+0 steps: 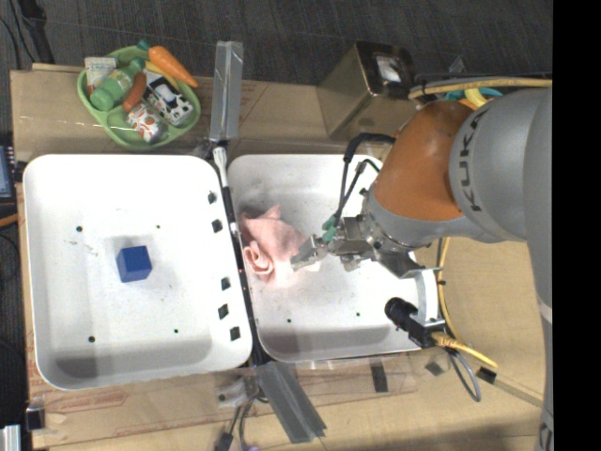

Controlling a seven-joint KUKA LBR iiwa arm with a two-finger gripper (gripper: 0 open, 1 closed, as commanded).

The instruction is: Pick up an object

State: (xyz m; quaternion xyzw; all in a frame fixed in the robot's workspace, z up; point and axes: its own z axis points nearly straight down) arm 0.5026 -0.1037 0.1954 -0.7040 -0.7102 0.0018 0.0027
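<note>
Tabletop: light brown board, seen from above at a slant. Floor: dark grey, carpet-like, along the top edge, with black cables at upper left. Green bowl at the tabletop's upper left — heaped with toy foods, an orange carrot among them. Tan cardboard box at the far edge, centre-right. Yellow cable trailing off the lower right corner. Light — even, soft shadows.
</note>
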